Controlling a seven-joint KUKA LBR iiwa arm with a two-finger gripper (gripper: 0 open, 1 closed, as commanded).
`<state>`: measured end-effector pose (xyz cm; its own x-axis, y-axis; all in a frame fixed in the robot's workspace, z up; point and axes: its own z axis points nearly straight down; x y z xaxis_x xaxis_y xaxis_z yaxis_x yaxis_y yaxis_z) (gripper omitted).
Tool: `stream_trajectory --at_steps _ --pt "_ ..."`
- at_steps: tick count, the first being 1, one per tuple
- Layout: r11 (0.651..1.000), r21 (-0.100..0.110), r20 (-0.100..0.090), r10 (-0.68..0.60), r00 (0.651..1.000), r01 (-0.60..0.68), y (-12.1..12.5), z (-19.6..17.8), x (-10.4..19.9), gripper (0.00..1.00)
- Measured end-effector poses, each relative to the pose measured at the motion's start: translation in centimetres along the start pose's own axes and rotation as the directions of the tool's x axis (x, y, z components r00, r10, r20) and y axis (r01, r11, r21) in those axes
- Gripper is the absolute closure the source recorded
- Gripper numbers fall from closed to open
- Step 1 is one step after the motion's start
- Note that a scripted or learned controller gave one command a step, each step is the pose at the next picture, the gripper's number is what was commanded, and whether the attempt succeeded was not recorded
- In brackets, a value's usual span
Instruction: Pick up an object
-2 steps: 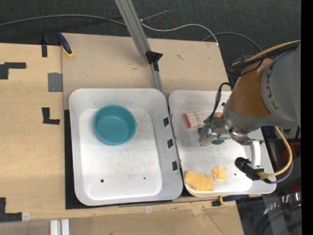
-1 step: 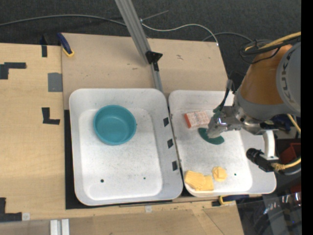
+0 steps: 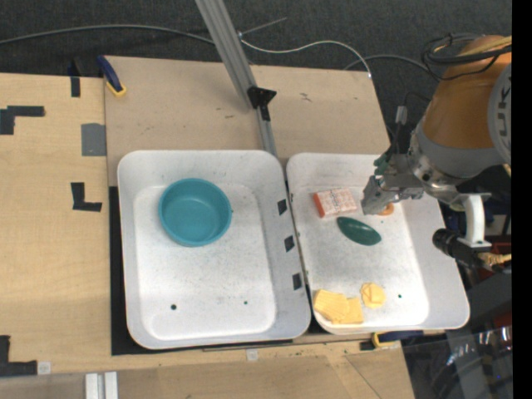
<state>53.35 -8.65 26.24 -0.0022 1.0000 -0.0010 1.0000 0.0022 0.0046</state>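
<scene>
— Two bins sit side by side on our bench; what do we see in each?

— We see a teal bowl (image 3: 195, 212) alone in the left bin (image 3: 141, 306). In the right bin (image 3: 440, 306) we count a red-and-white packet (image 3: 335, 202), a dark green oval (image 3: 359, 231) just below it, a yellow sponge (image 3: 337, 307) by the near rim, and a small yellow piece (image 3: 373, 294) beside that sponge.

— And where do we find the gripper?

— We find the gripper (image 3: 376, 203) low over the right bin, at the packet's right end, just above the green oval. A bit of orange shows right beside its tip.

— Do we see it clamped on anything?

— We cannot tell. Its tip is dark and blurred against the bin, so we cannot say whether it is spread, closed, or grasping something. The packet and oval both lie flat on the bin floor.

— What else do we note?

— A metal rail (image 3: 224, 40) slants across the bench behind the bins.
</scene>
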Motion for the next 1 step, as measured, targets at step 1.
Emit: stream_trajectory --at_steps 1 --pt "1.0 0.007 -0.002 -0.004 1.0 0.004 2.27 1.64 5.27 1.0"
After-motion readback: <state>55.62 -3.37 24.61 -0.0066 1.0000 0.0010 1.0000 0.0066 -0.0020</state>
